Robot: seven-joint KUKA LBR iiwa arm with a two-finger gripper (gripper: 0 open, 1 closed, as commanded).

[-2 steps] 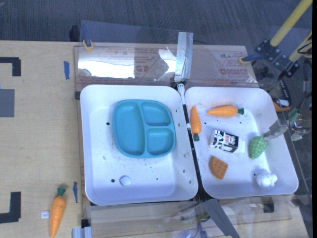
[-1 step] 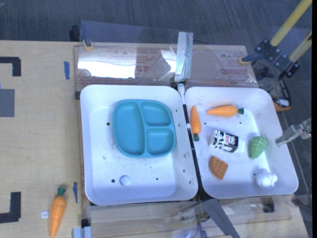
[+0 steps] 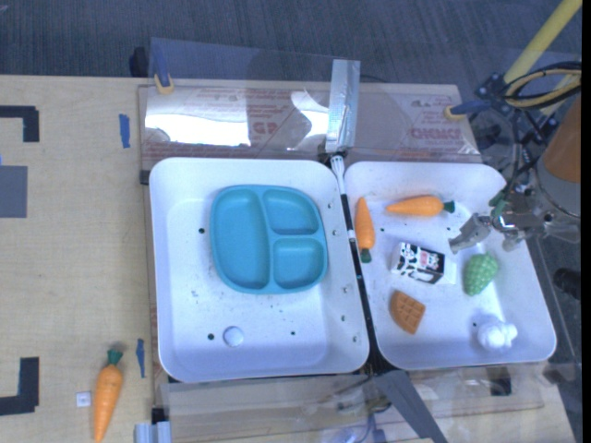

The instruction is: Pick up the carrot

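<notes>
Carrots, three: two [image 3: 417,207] [image 3: 364,225] in right bin [image 3: 531,289], one [image 3: 107,393] on bench, end effector [image 3: 476,232] apart, holding nothing.

Two shallow white plastic bins [image 3: 175,275], smooth, faintly speckled. Blue divided plastic plate [image 3: 269,238], satin sheen. Pale wooden bench [image 3: 65,275], matt grain. Orange carrots [image 3: 416,207], smooth matt plastic. Clear glossy sheet [image 3: 240,109] behind.

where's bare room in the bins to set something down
Left white bin: a bare strip along the near wall, in front of the blue divided plate, apart from a small white disc. Right white bin: crowded with two orange carrots, a black-and-white packet, a waffle and a green berry; the hand hovers there.
</notes>
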